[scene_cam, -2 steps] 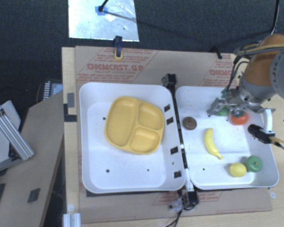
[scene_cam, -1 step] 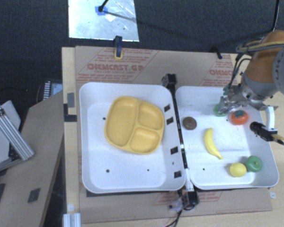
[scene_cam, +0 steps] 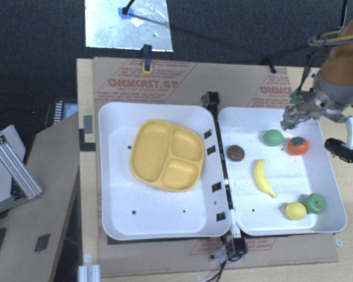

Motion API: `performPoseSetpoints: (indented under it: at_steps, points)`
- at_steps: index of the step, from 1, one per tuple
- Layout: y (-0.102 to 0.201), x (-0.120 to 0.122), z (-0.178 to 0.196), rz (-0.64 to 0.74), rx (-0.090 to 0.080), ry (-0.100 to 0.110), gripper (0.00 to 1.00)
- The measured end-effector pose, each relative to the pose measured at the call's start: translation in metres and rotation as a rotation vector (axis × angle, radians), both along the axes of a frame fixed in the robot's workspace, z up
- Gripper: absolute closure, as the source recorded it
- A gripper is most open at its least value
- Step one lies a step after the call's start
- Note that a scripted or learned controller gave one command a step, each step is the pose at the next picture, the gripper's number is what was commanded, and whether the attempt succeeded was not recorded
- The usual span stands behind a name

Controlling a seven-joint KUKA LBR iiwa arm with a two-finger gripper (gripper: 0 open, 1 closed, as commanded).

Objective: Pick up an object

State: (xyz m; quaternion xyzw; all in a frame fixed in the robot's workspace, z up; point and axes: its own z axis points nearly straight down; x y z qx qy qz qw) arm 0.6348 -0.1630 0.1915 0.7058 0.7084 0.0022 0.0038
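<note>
Two white bins side by side on the desk (scene_cam: 85, 87). Left bin (scene_cam: 115, 210): yellow divided tray (scene_cam: 166, 154), three compartments, lying near the middle, slightly turned.

Right bin (scene_cam: 326, 181), six small items, all resting on the floor of the bin:
- green round fruit (scene_cam: 273, 137), upper middle.
- orange-red tomato-like piece (scene_cam: 297, 145), just beside the green one, to its right.
- brown disc (scene_cam: 235, 153), near the left wall.
- banana (scene_cam: 263, 178), centre, lying at a slant.
- lemon-yellow piece (scene_cam: 295, 210) and green apple (scene_cam: 315, 202), touching or nearly so, lower right corner.

Grey arm with orange band (scene_cam: 341, 63) entering from upper right. Pincer (scene_cam: 292, 120) poised over the bin's upper edge, just above the green round fruit, tips pointing down-left. Opening of the pincer too blurred to tell. Nothing seen between its tips.
</note>
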Motion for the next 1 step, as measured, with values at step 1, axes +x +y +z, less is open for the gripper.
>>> performPoseSetpoints:
  at_steps: [1]
  points:
    - [-0.0003, 0.0016, 0.0455, 0.001, 0.000, 0.002, 1.00]
